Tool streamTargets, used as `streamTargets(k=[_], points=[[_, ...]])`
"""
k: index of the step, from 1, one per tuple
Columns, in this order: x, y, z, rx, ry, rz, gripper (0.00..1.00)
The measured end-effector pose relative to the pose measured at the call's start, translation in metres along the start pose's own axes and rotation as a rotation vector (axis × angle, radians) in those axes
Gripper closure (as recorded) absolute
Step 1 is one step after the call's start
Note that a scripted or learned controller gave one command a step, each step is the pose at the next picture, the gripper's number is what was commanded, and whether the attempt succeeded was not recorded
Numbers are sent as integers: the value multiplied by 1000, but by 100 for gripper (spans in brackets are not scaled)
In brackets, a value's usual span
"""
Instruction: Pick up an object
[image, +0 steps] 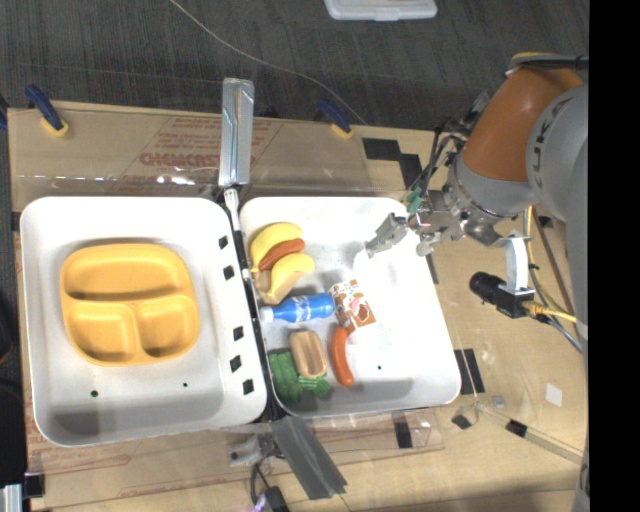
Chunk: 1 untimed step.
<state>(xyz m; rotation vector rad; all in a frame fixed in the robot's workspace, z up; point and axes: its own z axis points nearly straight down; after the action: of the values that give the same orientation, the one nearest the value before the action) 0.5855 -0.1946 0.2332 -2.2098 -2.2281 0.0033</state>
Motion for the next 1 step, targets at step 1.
streamTargets(k=[1], points=[[32,-19,141,-3,1,174,0]])
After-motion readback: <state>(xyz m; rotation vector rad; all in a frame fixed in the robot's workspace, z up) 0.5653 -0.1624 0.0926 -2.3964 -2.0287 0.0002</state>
